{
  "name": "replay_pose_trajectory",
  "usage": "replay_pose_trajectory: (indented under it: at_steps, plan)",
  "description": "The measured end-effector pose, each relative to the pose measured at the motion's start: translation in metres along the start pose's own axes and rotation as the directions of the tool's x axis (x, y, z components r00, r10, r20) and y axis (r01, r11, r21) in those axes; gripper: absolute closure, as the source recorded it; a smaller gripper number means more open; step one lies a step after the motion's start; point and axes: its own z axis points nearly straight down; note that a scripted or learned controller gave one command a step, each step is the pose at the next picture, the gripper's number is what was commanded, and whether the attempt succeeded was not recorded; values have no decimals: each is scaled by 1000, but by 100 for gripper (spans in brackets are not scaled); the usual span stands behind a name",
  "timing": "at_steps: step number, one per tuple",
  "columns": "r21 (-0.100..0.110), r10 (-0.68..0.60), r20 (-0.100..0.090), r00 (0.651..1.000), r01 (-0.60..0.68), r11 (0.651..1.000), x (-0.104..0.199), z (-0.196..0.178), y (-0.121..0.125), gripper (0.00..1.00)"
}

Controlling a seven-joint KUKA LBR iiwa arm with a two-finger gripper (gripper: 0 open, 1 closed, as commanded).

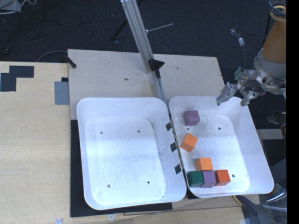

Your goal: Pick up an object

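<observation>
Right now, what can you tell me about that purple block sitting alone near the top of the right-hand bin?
The purple block is a small cube of dull violet colour, with a matt surface that could be wood or foam. It sits flat on the floor of the right bin, turned slightly askew, in the far part. Nothing touches it: the orange block lies apart below it, and the gripper hangs off to its upper right.

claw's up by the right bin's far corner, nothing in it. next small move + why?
Probably shift the claw in over the right bin toward the purple cube. The claw sits open and bare above the bin's far rim, and that cube is the nearest block and stands apart, unlike the green, purple and orange blocks bunched at the near edge.
</observation>
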Motion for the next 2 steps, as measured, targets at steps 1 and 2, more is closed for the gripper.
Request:
replay_pose_trajectory:
  at_steps: [1, 2]
  plan:
    - [7, 3, -3, 1000, -3, 1000, 41, 97, 9, 0]
    - [6, 6, -1, 1000, -6, 1000, 51, 178, 40, 0]
